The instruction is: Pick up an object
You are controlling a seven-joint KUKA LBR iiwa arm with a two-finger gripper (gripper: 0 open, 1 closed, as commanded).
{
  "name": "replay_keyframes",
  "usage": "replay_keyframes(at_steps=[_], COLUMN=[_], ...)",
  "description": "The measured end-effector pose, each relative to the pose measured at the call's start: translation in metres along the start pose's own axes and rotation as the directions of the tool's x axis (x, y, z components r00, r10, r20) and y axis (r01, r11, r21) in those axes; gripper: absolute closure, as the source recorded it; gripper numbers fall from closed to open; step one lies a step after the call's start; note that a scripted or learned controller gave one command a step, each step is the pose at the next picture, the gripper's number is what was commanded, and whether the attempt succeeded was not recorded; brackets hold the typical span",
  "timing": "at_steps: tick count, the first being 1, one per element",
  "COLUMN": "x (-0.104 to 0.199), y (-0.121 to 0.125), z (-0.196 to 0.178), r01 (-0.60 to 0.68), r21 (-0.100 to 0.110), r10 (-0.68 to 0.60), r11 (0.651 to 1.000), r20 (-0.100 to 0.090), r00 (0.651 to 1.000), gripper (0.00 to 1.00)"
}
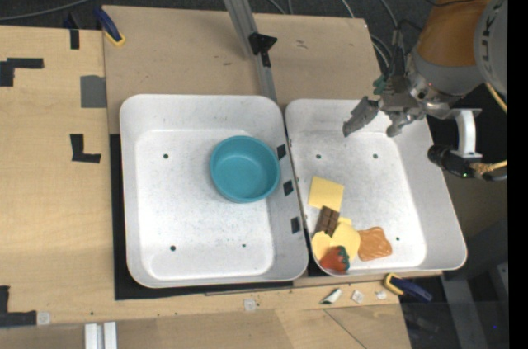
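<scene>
The right white plastic bin [429, 199] holds five small items clustered at its near-left corner: one pale yellow square block [326, 193], one brown bar [327, 220], one yellow piece [346, 240], one orange piece [374, 243], one red piece [333, 258]. The two-finger gripper [378, 121] hangs over that bin's far edge, fingers spread, nothing between them. The left white plastic bin [157, 199] holds one blue round bowl [243, 168].

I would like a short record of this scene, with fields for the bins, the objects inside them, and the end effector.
left bin: holds a blue bowl
right bin: holds a yellow block, a brown piece, an orange piece and a red piece, clustered at its near left corner
end effector: open, above the far part of the right bin, holding nothing
</scene>
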State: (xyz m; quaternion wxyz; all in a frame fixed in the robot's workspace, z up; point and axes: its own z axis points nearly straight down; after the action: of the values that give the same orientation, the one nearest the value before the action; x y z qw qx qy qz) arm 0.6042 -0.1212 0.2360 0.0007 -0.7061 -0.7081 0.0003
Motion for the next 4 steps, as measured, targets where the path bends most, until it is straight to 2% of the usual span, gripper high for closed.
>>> replay_keyframes(at_steps=[1,3,4], x=[0.0,-0.006,-0.006], y=[0.0,-0.008,-0.008], z=[0.0,0.119,0.149], r01=[0.0,-0.002,-0.001], r21=[0.0,0.007,0.0], r10=[0.0,0.002,0.001], r11=[1.0,1.0,1.0], r20=[0.0,0.001,0.002], r00=[1.0,1.0,1.0], gripper=[0.0,0.0,0.0])
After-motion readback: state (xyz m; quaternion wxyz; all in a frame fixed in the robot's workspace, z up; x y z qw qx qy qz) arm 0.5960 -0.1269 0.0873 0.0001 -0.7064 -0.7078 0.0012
